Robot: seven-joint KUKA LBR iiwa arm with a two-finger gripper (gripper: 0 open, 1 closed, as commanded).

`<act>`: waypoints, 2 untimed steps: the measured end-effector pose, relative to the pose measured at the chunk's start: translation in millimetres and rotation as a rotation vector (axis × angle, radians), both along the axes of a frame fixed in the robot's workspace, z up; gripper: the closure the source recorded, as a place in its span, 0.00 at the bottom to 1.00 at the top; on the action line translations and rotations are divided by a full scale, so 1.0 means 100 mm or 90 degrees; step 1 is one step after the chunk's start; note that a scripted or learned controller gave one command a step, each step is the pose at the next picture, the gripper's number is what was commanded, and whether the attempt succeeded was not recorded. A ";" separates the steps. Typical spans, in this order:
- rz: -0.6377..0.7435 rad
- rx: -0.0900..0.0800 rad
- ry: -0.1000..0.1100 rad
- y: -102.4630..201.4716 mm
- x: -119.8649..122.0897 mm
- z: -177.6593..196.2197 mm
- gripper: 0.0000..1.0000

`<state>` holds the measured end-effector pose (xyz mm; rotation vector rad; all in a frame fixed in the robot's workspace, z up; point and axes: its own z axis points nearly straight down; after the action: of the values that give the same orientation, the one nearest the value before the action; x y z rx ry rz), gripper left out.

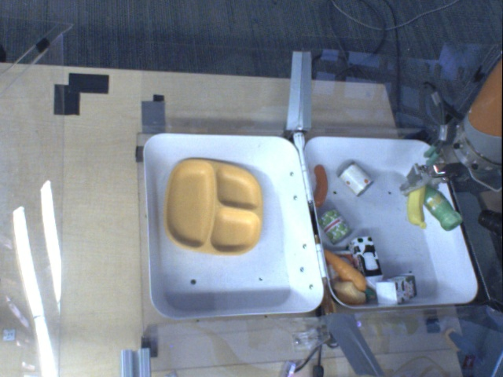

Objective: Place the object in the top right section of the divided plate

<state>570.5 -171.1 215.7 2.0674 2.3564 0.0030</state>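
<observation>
While the grey arm (481,124) with its orange band reaches in from the right, its pincer (424,175) hangs over the upper right part of the right bin (440,285), and whether its fingers are released or clenched cannot be told from this angle. Just below the pincer lie a yellow banana (414,207) and a green bottle (442,210), side by side and touching or nearly so; the banana's long axis runs roughly up and down the view, its upper end toward the pincer, while the bottle slants from upper left to lower right. Neither can be seen between the fingers. Elsewhere in that bin, a red sausage (320,182) lies along the left wall with its long axis up and down, a small white cylinder (355,178) sits near it, and a green packet (334,225), a black-and-white toy (365,254), a carrot (343,268) and a small box (397,288) cluster toward the lower left. In the left bin (204,297), the yellow divided plate (212,206) rests in the middle, its large section on the left and two smaller ones stacked on the right. Both bins stand on the pale tabletop (71,210).
</observation>
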 end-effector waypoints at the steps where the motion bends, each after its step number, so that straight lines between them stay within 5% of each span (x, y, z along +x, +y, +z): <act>1: 0.071 0.001 0.002 0.63 -0.32 -0.25 1.00; 2: 0.055 0.002 0.002 1.34 -0.43 -0.32 1.00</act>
<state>527.2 -37.5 184.0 1.9674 2.4466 0.0032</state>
